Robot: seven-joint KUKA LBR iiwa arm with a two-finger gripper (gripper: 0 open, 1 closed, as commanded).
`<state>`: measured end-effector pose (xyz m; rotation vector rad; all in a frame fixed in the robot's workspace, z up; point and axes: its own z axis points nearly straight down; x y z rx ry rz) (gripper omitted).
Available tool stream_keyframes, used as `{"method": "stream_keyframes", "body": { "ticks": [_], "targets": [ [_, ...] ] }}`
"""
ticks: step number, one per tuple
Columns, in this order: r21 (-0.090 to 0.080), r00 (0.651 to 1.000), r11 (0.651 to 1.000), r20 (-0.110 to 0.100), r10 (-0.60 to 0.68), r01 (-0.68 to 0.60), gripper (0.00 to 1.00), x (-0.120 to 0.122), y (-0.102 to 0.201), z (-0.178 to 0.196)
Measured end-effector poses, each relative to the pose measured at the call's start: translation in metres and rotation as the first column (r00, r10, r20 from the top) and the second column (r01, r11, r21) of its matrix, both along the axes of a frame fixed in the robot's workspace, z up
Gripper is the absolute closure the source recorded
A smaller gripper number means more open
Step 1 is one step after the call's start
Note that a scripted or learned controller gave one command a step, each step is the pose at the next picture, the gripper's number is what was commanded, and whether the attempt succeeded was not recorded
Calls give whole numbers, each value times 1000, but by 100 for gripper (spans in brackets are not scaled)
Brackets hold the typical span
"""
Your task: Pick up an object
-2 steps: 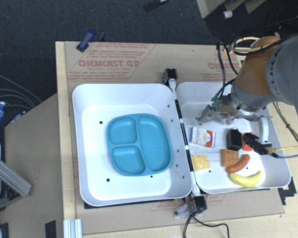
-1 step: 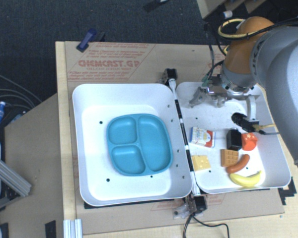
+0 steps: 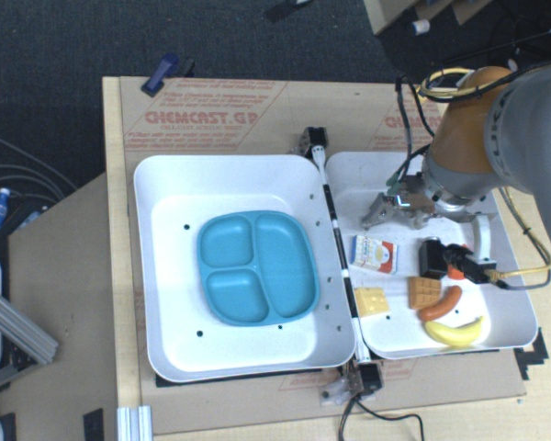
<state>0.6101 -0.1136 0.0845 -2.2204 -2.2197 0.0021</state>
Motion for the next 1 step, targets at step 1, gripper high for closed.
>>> {"method": "stream_keyframes", "body": {
  "ticks": [1],
  "targets": [
    [-1,1000,1000,3,1,-1,0,45,4,1]
  ]
}}
